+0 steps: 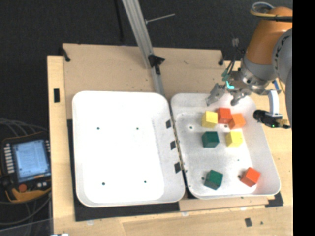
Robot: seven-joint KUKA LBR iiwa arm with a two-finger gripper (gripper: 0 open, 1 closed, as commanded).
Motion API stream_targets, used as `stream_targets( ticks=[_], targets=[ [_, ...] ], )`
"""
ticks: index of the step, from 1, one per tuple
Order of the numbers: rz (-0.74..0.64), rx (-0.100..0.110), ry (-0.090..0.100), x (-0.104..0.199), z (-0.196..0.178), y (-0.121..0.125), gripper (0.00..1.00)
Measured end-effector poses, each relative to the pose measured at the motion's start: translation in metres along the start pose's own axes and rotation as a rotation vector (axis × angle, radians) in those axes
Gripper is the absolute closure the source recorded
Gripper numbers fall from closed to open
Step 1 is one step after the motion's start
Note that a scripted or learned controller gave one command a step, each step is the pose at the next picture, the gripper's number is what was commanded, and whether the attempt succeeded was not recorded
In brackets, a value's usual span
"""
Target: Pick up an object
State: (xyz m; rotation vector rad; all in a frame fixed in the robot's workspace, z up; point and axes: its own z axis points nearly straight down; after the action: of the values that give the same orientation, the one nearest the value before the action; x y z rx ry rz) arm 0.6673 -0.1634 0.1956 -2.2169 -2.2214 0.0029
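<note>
**Open gripper above blocks in the right bin**

Left to right: a smooth, round-cornered left bin (pixel 120 146) of white plastic. Beside it, the right bin (pixel 261 154) holds small cubes: two green (pixel 210 139), two yellow (pixel 210 118), three orange-red (pixel 225 115). Five cluster near the far edge; bare floor lies between the cluster and the two cubes at the near rim. The gripper (pixel 225 97) hangs over the far rim, fingers spread, pinching nothing.

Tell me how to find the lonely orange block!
Look in the right bin, at its front right corner. The orange block sits there tilted, with a green block to its left. The other orange blocks huddle at the back.
</note>
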Motion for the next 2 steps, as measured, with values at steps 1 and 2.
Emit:
stream_targets(
  ticks=[1, 2],
  targets=[
    [-0.002, -0.003, -0.004, -0.001, -0.003, 0.001, 0.0],
    [-0.001, -0.001, -0.004, -0.002, 0.038, 0.0, 0.0]
  ],
)
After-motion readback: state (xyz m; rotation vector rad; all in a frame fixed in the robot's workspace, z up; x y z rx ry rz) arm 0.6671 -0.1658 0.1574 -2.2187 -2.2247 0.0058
